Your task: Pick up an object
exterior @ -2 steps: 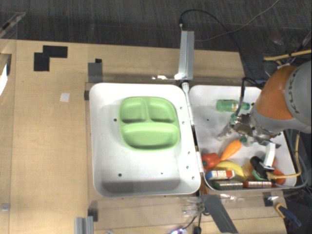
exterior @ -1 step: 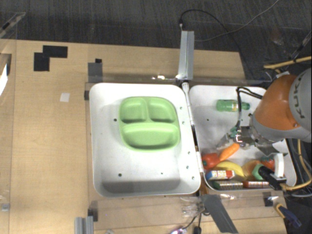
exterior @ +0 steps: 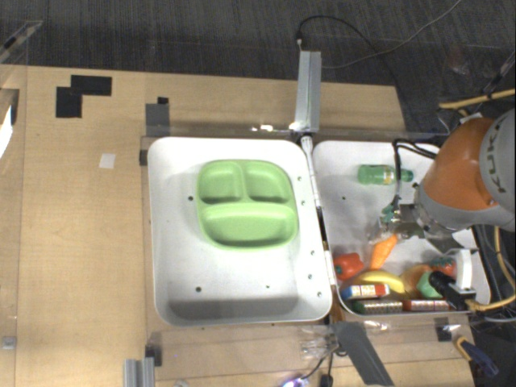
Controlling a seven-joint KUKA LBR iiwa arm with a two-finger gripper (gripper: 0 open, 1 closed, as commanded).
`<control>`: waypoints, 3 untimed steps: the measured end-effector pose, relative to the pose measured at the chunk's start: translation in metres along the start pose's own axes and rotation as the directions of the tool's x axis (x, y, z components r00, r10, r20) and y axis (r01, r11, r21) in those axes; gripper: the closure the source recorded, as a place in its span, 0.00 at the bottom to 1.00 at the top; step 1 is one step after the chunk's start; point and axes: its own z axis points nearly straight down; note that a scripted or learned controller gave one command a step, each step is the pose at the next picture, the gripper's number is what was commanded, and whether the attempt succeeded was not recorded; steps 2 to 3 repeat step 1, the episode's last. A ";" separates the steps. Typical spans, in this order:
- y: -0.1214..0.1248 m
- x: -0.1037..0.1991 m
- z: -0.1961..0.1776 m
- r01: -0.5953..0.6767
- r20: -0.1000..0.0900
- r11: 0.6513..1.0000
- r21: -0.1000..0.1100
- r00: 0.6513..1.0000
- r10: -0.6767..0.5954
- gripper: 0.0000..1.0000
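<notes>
Orange carrot-like object [exterior: 384, 251] lies tilted in the right bin [exterior: 348, 176], just beneath my fingers [exterior: 397, 222]. Cannot tell how far my fingers are parted, nor whether anything sits between them. Judgement: descend straight, align across its narrow width, close only once low. Nearest clutter: yellow banana [exterior: 382, 280], red piece [exterior: 348, 264], dark bar [exterior: 379, 305] against the near wall. Farther: green bottle [exterior: 379, 174]. Left bin [exterior: 169, 240] holds a green divided tray [exterior: 246, 202].
</notes>
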 end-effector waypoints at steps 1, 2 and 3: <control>0.052 0.076 -0.083 -0.032 0.000 0.999 0.018 0.999 0.032 1.00; 0.052 0.076 -0.083 -0.032 0.000 0.999 0.018 0.999 0.032 1.00; 0.052 0.076 -0.083 -0.032 0.000 0.999 0.018 0.999 0.032 1.00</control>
